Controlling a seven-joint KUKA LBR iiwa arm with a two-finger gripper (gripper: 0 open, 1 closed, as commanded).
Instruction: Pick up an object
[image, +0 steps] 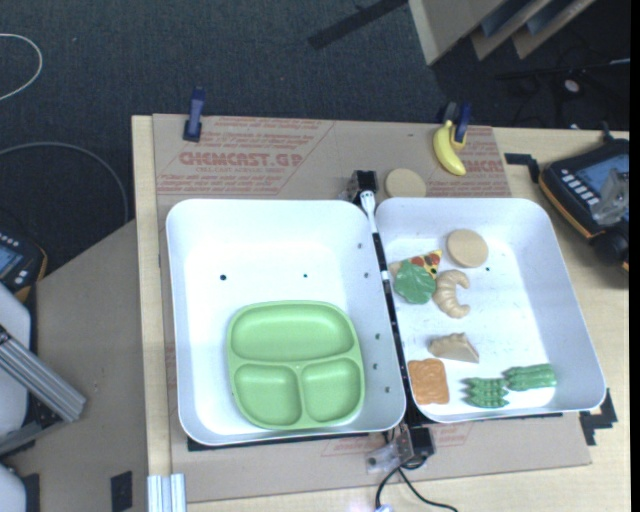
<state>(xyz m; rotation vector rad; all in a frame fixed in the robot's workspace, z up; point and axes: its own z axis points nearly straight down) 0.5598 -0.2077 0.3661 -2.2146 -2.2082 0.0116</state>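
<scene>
The right bin (565, 300) holds several toy foods. A round tan cookie (466, 247) lies near its back. A green broccoli piece (414, 283) sits at the left with a small red and yellow piece (431, 262) behind it. A croissant (455, 293) lies in the middle and a tan wedge (455, 347) below it. An orange cracker (428, 380) and two green pea pods (484, 391) (529, 377) lie along the front. The left bin (200, 260) holds a green divided plate (296, 362).
A yellow banana (449, 150) and a tan disc (405, 183) rest on the board behind the bins. Blue clamps (194, 113) hold the board's back edge. A black and orange device (590, 185) sits at the far right. Cables hang at the front.
</scene>
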